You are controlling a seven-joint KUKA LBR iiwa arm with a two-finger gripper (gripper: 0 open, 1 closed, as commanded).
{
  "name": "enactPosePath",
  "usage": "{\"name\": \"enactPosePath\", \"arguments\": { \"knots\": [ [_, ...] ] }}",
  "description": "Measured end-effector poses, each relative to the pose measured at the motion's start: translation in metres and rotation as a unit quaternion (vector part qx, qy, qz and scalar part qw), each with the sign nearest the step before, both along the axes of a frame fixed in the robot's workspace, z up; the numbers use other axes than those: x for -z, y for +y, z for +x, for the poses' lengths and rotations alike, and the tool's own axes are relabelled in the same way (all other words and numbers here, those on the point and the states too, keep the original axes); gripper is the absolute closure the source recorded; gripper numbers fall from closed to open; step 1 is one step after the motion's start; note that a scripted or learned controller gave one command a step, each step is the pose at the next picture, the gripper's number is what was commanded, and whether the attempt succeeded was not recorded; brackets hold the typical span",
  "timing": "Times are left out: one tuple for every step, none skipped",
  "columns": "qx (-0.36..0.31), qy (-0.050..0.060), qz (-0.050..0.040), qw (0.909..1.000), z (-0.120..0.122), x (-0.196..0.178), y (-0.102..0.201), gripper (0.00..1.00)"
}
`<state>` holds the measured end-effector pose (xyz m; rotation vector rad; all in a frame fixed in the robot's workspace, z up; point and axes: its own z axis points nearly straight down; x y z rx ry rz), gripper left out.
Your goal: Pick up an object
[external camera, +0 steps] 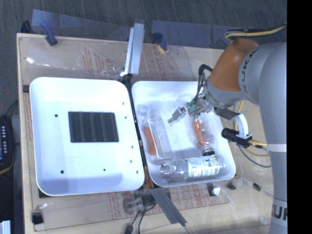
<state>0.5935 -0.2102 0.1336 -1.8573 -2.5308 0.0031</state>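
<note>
One gripper (184, 110) hung low in the right bin (146, 94), its fingers apart with nothing between them, just left of a clear bottle (201, 133) with orange contents. Two more bottles (153, 135) lay nearby, one by the front wall. The left bin (48, 91) held a dark grate (93, 126). Both sat on a wooden bench (73, 57) over grey carpet (146, 4)

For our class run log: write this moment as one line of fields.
arm: over right bin | claw: above bottles | right bin: three bottles, one with orange inside | left bin: dark panel
</note>
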Motion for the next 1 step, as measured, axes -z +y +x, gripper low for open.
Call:
{"name": "enactPosePath", "arguments": {
  "knots": [
    [-0.032, -0.001, 0.0003, 0.9995, -0.043, -0.048, 0.0003, 0.0]
  ]
}}
